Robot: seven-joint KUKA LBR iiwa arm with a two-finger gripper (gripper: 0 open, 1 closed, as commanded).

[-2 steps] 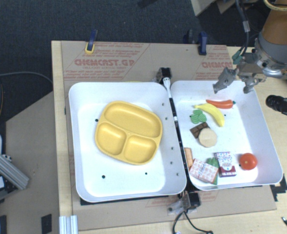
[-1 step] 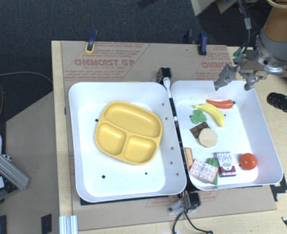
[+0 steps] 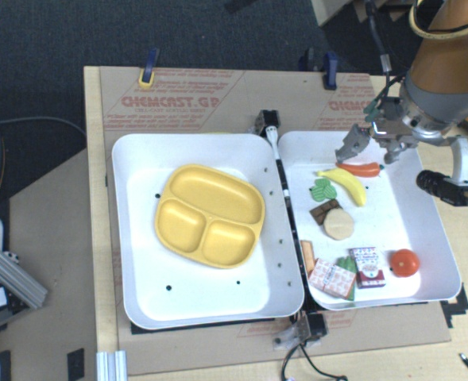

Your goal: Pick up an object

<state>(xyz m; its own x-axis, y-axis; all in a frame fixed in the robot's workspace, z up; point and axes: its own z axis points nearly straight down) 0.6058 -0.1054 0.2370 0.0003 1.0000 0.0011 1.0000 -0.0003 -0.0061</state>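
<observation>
A robotics lab: a protective-paper-covered bench point(image 3: 218, 94) clamped at its far edge by clamps point(image 3: 147, 70), loose cables point(image 3: 27, 125) on dark carpet point(image 3: 98, 14).

The cardboard sheet point(image 3: 218, 94) reads "CHEMCAST GP" (repeated, partly hidden, at right).

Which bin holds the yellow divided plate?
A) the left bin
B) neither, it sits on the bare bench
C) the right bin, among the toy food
A: the yellow divided plate lies alone in the left bin, while the banana and tomato lie in the right bin.
</observation>
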